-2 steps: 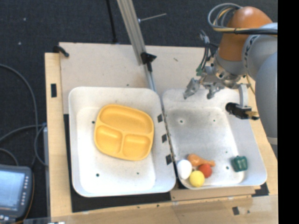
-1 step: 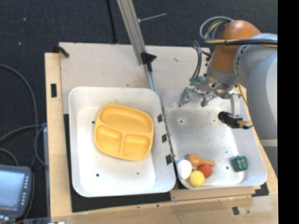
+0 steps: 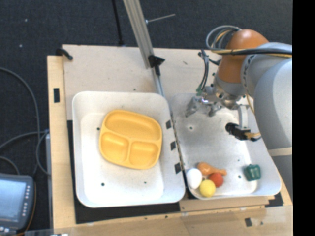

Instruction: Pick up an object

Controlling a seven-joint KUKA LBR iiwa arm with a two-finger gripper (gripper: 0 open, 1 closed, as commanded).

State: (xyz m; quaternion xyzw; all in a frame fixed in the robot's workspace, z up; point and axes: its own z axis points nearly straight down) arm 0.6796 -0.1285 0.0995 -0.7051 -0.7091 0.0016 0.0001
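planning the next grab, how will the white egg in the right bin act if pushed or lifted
The white egg looks smooth and rounded, so it would probably roll or slip from a pinch. It sits against the yellow ball and the corner of the right bin, which may limit rolling. Being small, it is likely light.

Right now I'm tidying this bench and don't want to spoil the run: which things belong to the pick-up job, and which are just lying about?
Job: hand; egg; yellow ball; red piece; orange piece; green piece; tray; left bin; right bin.
Lying about: metal post; screen.
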